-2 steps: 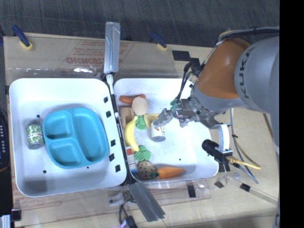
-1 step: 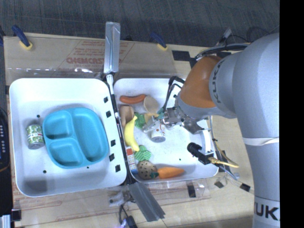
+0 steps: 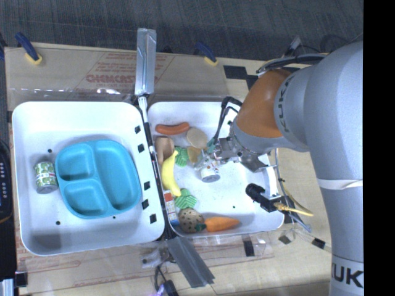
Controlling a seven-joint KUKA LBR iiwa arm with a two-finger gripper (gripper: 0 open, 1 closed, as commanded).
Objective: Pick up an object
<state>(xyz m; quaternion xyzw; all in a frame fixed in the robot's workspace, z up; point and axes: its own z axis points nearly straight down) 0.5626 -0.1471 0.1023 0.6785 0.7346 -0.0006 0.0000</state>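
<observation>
So there are two white bins side by side on the bench (image 3: 55,66). The left bin (image 3: 24,122) has a blue divided plate (image 3: 95,177) sitting in the middle and a small green-labelled can (image 3: 44,176) lying just beside the plate's left edge.

The right bin (image 3: 247,217) is where all the clutter is. Along its left side there's a banana (image 3: 170,174) lying lengthwise, with a sausage (image 3: 173,128) above it near the top wall and a round tan thing (image 3: 197,137) just right of the sausage. Down at the bottom there's a carrot (image 3: 221,224) lying flat, touching a speckled ball-ish thing (image 3: 190,219), plus some green leafy bit (image 3: 187,200) just above that.

The grey arm (image 3: 321,116) comes in from the right, orange band and all, and the gripper (image 3: 213,159) is down in the middle of the right bin, right on top of a small silvery cup-like object (image 3: 210,175). Honestly can't tell the gripper's state from here, it's too small and busy around the tip. The cup looks to be sitting on the bin floor.
</observation>
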